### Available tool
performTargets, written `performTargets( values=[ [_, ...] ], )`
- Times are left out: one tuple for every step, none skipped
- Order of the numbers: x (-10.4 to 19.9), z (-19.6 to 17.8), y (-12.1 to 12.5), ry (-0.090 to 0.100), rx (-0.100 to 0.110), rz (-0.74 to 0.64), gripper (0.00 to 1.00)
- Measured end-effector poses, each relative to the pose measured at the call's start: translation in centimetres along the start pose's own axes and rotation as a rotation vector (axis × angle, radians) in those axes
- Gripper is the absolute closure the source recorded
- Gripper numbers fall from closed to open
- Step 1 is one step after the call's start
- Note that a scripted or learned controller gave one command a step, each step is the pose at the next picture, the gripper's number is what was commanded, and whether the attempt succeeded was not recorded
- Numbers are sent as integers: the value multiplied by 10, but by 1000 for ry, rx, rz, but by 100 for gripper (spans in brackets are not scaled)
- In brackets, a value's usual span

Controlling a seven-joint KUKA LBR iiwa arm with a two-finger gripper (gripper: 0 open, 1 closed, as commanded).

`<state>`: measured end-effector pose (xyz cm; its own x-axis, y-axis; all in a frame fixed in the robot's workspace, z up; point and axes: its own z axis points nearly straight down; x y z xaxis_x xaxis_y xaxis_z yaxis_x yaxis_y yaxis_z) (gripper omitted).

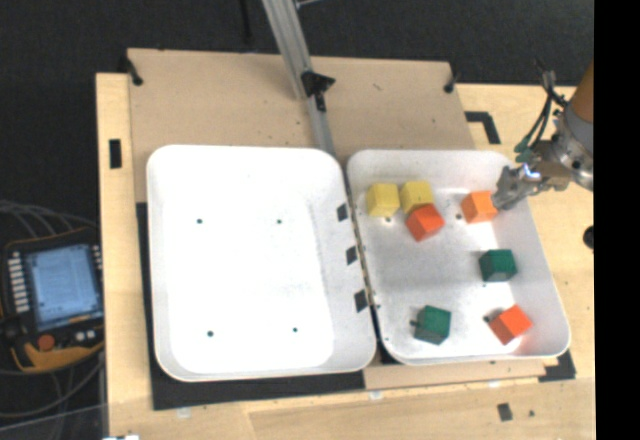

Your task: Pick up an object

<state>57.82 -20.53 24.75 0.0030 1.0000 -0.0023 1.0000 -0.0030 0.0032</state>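
Observation:
The right bin (540,258) holds several small blocks. Two yellow blocks (383,200) (417,195) sit side by side near its far left, with an orange-red block (424,221) just in front of them. An orange block (479,206) lies at the far right. Two green blocks (497,265) (432,324) and another orange block (510,324) sit nearer the front. My gripper (512,186) reaches in from the right and hovers just right of the far orange block, close to touching it. Nothing shows between its fingers.
The left bin (245,258) lies beside the right one, their rims meeting in the middle. A grey slanted pole (285,23) rises behind the bins. A teach pendant (55,293) lies off the bench at the left.

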Motion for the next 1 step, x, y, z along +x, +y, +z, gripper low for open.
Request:
performTargets(
  values=[
    [54, 11, 4, 3, 2, -9, 100]
  ],
)
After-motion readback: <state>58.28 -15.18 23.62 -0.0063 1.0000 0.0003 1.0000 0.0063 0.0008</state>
